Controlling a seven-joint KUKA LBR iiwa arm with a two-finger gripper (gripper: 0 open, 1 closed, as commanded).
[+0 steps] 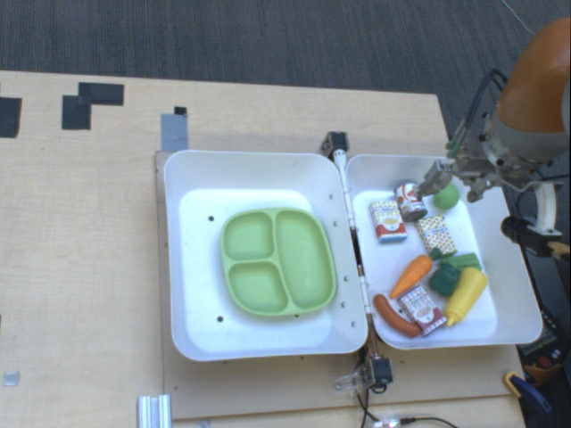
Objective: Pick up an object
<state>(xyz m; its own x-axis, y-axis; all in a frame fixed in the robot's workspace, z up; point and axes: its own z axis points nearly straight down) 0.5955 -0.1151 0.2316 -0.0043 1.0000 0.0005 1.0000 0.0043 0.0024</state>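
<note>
Where the arm (535, 78) reaches in from the right, its orange band sits over the far right corner of the right bin (517, 328), and the gripper (453, 178) hangs low near that bin's far edge. Whether it is open, closed or gripping anything I cannot tell, since the dark metal parts blur together from this angle.

Just below the gripper lies a small green ball (445, 197), close enough that it may be touching; contact cannot be confirmed. Beside the ball, toward the bin's left wall, a small can (410, 201) lies tilted, and just left of it rests a red and white carton (387, 220). A patterned packet (437, 234) lies near the middle of the bin.

Toward the near edge, a carrot (411, 275) lies at a slant, with a dark green pepper (450, 273) just to its right. A yellow bottle (467, 296) lies against the pepper on the right side. A sausage (395, 316) lies along the near left corner, and a second red and white packet (421, 308) rests touching it.

The left bin (183, 239) holds a light green divided plate (278, 262) near its middle, with three compartments.

Both bins sit side by side on the wooden worktop (80, 266), joined along a dark hinge (353, 239).
</note>
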